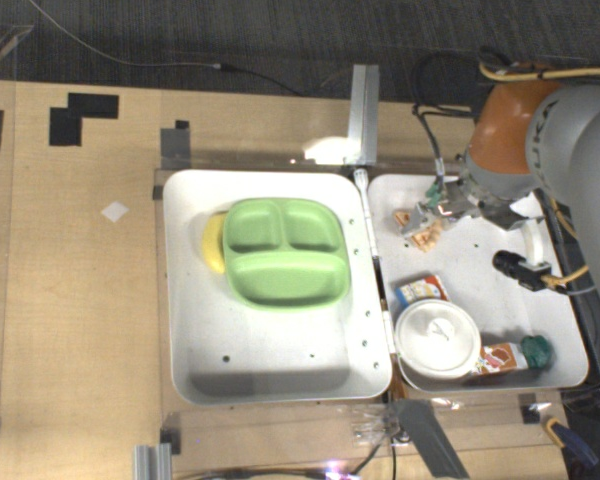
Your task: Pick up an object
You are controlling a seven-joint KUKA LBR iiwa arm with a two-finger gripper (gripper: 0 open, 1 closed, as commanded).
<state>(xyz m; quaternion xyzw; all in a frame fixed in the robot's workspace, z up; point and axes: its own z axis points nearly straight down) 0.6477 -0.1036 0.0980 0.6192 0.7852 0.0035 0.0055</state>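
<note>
Yellow object mostly hidden under green divided plate; shape not readable. Arm cut off at right edge. Small item beneath the gripper too blurred to identify, possibly a wrapper.

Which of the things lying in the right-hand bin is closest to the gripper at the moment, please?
The small brown-and-orange packet at the bin's upper left, just below and left of the gripper. The white bowl, the orange carton and the green-capped bottle lie farther down.
</note>
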